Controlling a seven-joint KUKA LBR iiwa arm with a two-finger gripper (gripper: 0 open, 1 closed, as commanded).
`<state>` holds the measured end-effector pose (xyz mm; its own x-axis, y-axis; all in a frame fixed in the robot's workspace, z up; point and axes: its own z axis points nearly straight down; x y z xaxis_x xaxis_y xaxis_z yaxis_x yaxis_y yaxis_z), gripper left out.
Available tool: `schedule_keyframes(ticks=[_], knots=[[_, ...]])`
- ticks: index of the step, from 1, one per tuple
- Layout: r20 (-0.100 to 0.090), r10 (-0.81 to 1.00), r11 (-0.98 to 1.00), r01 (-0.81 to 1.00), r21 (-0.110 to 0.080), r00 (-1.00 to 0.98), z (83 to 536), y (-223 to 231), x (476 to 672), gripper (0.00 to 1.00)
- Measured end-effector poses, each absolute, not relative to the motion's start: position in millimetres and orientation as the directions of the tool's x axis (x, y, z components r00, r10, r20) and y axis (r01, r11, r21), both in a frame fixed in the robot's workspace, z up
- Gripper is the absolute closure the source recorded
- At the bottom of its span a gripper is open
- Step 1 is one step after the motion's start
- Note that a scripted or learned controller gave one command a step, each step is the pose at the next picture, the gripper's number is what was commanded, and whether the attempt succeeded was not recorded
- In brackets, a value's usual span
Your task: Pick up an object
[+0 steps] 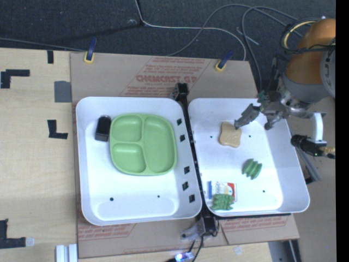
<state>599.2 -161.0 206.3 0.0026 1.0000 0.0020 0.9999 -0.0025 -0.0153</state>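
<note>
In the right bin (pixel 283 162) lie a tan bread-like piece (pixel 230 135), a green ridged item (pixel 252 168), and a small white-and-red packet (pixel 222 189) with a green leafy piece (pixel 222 202) against it. My gripper (pixel 257 115) hangs over the bin's upper right area, just right of and above the tan piece. Its two dark fingers (pixel 245 117) are spread apart with nothing between them. The left bin (pixel 90 146) holds a green divided plate (pixel 143 144) and a small black block (pixel 102 127).
A row of black clips (pixel 187 146) runs along the seam between the bins. Cables (pixel 229 21) trail across the dark floor behind the bench. The arm's body (pixel 311 64) stands at the right, with a black fitting (pixel 308 144) beside the right bin's edge.
</note>
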Motion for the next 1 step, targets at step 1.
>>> schedule_keyframes(ticks=[1], knots=[[0.0,1.0,0.001,1.0,-0.001,-0.001,214.8,-160.6,602.2,0.0]])
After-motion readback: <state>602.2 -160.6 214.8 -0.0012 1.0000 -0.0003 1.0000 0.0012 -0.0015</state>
